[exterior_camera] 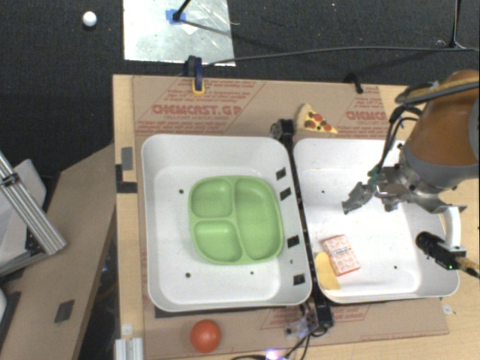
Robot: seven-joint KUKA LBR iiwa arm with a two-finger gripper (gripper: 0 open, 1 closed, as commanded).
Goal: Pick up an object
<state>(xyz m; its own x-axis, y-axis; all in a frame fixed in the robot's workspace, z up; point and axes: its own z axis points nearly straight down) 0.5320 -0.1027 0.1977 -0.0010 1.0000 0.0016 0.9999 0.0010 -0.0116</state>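
Observation:
My gripper (355,199) hangs over the middle of the right bin (405,160), with the arm coming in from the right. Nothing shows in its grasp. A small pink patterned box (341,253) lies in the right bin, below and slightly left of the gripper and apart from it. A yellow piece (326,271) sits against the box's lower left, near the bin's front left corner. In the left bin (161,201) rests a green divided plate (235,219).
A toy pizza slice (316,118) lies on the board behind the bins. A red ball (205,335) sits on the board in front of the left bin. A black divider (294,201) runs between the bins.

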